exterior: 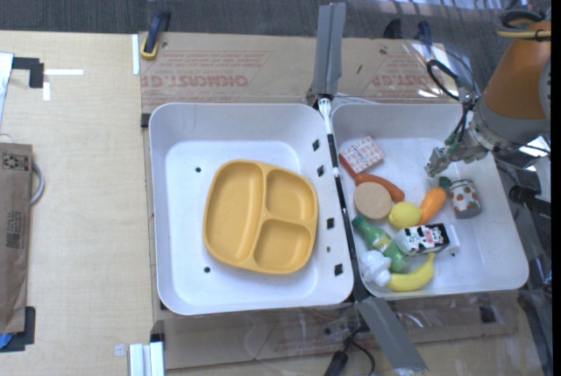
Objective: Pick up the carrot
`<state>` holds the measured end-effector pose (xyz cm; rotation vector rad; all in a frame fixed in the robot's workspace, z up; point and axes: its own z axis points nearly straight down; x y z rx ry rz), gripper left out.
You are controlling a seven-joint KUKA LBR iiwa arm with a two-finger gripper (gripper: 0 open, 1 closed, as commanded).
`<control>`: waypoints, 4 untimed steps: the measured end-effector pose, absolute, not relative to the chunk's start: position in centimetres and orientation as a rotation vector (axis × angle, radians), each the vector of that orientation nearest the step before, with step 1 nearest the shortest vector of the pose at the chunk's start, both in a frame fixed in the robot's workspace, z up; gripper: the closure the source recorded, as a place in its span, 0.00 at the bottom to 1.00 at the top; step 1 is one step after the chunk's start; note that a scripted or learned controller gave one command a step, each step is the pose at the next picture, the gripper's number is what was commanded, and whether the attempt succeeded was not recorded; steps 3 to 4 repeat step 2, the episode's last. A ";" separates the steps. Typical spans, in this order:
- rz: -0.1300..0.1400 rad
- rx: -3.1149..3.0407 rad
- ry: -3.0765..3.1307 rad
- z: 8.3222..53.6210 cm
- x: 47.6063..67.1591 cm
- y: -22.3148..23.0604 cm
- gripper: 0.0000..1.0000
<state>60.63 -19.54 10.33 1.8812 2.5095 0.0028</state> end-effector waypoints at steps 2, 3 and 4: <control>-0.002 2.006 2.418 9.1 54.3 -14.9 0.00; -0.002 2.006 2.418 9.1 54.3 -14.9 0.00; -0.002 2.006 2.418 9.1 54.3 -14.9 0.00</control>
